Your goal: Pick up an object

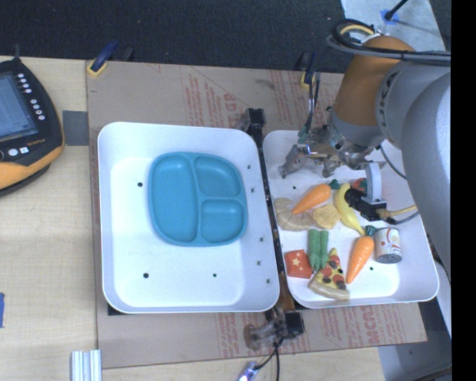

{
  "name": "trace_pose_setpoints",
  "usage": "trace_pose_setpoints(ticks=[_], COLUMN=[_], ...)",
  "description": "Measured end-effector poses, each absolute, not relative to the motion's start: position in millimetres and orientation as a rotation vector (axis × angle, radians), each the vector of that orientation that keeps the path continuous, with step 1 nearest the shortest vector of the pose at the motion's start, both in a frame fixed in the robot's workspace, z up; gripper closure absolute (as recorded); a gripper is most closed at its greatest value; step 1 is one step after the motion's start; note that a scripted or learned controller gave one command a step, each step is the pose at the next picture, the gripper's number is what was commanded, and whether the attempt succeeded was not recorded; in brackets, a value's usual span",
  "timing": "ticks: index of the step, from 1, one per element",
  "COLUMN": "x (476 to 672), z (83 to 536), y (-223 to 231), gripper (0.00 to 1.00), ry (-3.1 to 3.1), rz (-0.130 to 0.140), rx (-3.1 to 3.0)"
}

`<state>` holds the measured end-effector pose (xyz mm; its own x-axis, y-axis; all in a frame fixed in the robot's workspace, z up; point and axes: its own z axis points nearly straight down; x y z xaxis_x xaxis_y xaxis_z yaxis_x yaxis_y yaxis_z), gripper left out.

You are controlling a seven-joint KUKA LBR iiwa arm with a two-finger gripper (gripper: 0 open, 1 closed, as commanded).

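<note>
The two-finger metal claw [308, 163] hangs with its fingers spread apart and nothing between them, low over the far left corner of the right shallow white bin [416, 290]. Just beside it lies an orange plastic carrot [311, 198], then a yellow toy banana [347, 209]. The left white bin [119, 213] holds a blue sectioned plastic plate [197, 198].

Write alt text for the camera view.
A grey arm's gripper hangs over the far end of the right bin, which holds toy food: two carrots, a banana, a pizza slice. The left bin holds a blue divided plate.
</note>
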<state>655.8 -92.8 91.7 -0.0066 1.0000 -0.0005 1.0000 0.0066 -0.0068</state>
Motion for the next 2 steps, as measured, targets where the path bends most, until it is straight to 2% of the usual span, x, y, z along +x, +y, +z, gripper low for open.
trace_pose_setpoints(ticks=[2], x=[649.3], z=[91.6], y=[-93.3], gripper=[0.0], ry=[-2.222], rz=[0.012], rx=[-2.212])
